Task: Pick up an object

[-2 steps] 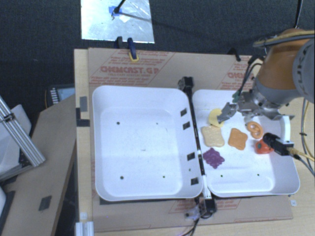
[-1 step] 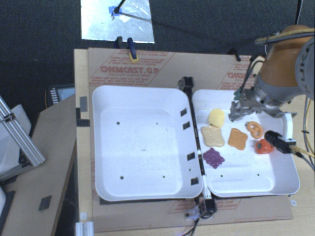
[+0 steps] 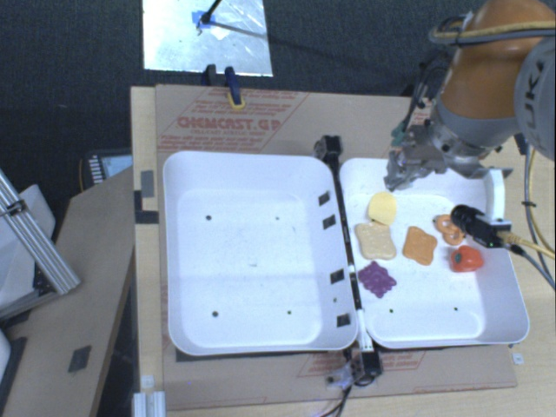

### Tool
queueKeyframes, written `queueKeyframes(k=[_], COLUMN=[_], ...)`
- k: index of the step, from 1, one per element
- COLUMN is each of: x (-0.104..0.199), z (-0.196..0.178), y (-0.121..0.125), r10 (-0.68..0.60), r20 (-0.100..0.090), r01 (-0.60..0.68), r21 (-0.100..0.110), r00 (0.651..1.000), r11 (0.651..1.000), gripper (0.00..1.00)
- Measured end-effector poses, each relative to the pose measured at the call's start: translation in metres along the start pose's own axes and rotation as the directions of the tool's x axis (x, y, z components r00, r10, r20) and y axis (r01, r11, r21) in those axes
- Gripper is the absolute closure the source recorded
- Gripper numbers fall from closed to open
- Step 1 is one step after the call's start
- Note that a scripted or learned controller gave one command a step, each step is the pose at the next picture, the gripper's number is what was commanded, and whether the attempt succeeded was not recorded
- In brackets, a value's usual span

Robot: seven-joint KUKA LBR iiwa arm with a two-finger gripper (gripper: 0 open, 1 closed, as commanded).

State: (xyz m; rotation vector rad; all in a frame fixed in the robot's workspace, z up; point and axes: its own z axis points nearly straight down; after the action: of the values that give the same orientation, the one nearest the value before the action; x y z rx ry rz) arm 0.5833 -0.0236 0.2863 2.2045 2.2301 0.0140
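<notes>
In the right bin lie a round yellow piece, a tan bread-shaped slice, an orange toast-like piece, a purple grape-bunch shape, a red tomato-like piece and an orange pretzel-like ring. My gripper hangs over the far edge of that bin, just above and slightly right of the yellow piece. Nothing shows between its fingers.
The left bin stands beside the right one, with a black clipped divider between them. A cardboard sheet lies under both bins. An aluminium rail stands at the far left.
</notes>
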Motion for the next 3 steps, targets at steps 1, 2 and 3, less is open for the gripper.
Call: queueKeyframes(k=[1, 2, 3], x=[0.057, 0.117, 0.093], z=[0.022, -0.015, -0.111], y=[-0.030, -0.028, -0.085], r10=[0.002, 0.003, 0.008], r20=[0.000, 0.000, -0.001], r01=[-0.002, -0.003, -0.008], r21=[0.011, 0.006, 0.000], r00=[1.000, 1.000, 1.000], r11=[1.000, 1.000, 1.000], gripper=[1.00, 1.00, 1.00])
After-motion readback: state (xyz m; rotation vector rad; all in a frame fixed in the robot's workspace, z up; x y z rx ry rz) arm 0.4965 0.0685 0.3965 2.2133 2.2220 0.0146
